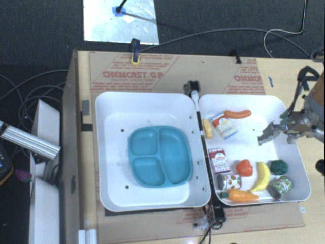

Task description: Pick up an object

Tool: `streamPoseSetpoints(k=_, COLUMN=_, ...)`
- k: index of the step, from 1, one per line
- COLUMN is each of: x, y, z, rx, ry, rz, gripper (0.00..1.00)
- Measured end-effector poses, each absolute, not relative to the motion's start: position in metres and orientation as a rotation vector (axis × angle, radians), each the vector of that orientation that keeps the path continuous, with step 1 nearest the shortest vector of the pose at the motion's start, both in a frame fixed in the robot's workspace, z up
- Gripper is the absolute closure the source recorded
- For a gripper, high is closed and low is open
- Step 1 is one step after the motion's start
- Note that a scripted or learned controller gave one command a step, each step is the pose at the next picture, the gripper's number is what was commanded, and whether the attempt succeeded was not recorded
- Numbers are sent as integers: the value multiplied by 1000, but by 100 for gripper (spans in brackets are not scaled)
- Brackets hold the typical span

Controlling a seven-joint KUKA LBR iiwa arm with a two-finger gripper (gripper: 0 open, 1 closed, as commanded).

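My gripper hangs over the right side of the right bin, open, with nothing between its fingers. Below it lie a yellow banana, a dark green vegetable and a small can. A red tomato-like piece sits left of the banana. An orange sausage lies at the bin's far side, with a small white carton and a yellow piece beside it. A red box, another can and an orange carrot sit along the near left.
The left bin holds a blue divided plate. A clamp stands where the two bins meet at the back. Cardboard covers the bench around the bins. Cables run across the floor behind.
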State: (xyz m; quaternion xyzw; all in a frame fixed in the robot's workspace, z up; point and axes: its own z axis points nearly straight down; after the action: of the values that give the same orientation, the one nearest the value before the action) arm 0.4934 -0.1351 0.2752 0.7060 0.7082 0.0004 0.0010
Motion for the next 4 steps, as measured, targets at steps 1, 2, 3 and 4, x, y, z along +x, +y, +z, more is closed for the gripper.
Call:
streamPoseSetpoints(k=1, x=557, y=-81, z=183, rx=2218, ry=2226, rz=0, gripper=0)
streamPoseSetpoints(k=2, x=505, y=-114, z=145, rx=2221, ry=2221, rz=-1, gripper=0)
streamPoseSetpoints(k=3, x=501, y=-112, z=88, rx=2216, ry=2219, rz=11, gripper=0)
streamPoseSetpoints(k=4, x=502, y=-113, z=99, rx=2213, ry=2215, rz=14, gripper=100)
